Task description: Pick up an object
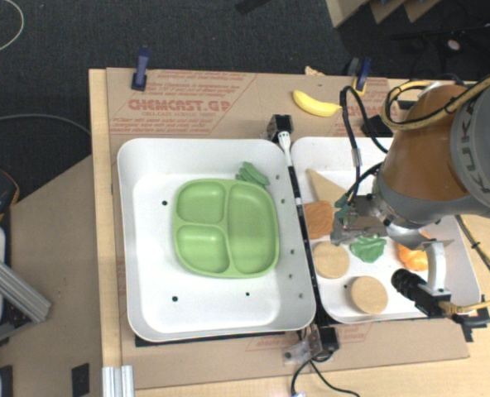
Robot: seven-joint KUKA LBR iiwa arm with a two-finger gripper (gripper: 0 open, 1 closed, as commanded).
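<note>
The brown board [179, 98] under the bins has red letters on it that look like "CHEMCAST", with smaller lines too tiny to read. A blue clamp [141, 67] grips the board's far edge.

The left bin [141, 222] holds a green tray [227, 227] with three sections. A small green leafy piece [252, 173] lies just beside the tray's far corner, touching its rim.

A yellow banana [315, 103] lies on the board behind the right bin [328, 149].

In the right bin there is a tan wedge [324, 186], a brown-orange piece [317, 217] next to it, and two round tan discs [330, 261] [367, 294] near the front. A green toy [367, 247] sits under the gripper [354, 226]. The gripper hangs right over it, but you cannot tell if it is spread or pinching the toy, because the wrist and black cables cover it. An orange piece [412, 257] peeks out beside the green toy.

The big arm [427, 164] has "KUKA" letters on its grey part at the right edge. It hides much of the right bin.
</note>
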